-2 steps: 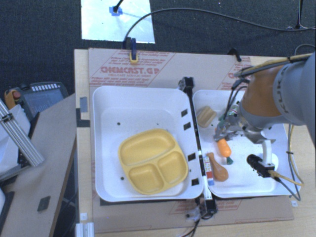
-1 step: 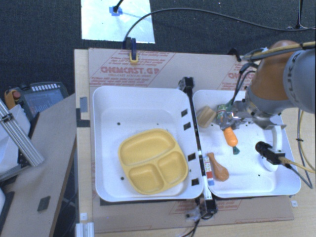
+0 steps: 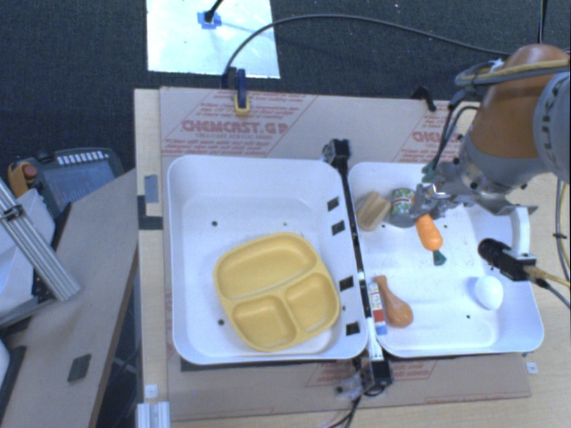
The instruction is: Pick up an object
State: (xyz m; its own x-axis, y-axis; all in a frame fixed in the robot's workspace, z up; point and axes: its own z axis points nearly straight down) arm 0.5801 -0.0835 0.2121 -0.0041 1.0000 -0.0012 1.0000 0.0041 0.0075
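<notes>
My gripper (image 3: 429,201) is over the back of the right bin (image 3: 513,333), reaching in from the right. An orange toy carrot (image 3: 430,234) with a dark green tip lies lengthwise right at the gripper's front end, touching or nearly touching it; I cannot tell whether it is gripped. A small green can (image 3: 403,203) stands just left of the gripper. Beside the can is a tan bread piece (image 3: 372,210). An orange drumstick (image 3: 393,304) lies near the bin's front left. A white egg (image 3: 488,292) rests at the front right.
The left bin (image 3: 192,194) holds a yellow divided plate (image 3: 276,289) toward its front. A black divider strip (image 3: 350,239) runs between the two bins. Cardboard lies under both bins, and a grey table edge stands at the left.
</notes>
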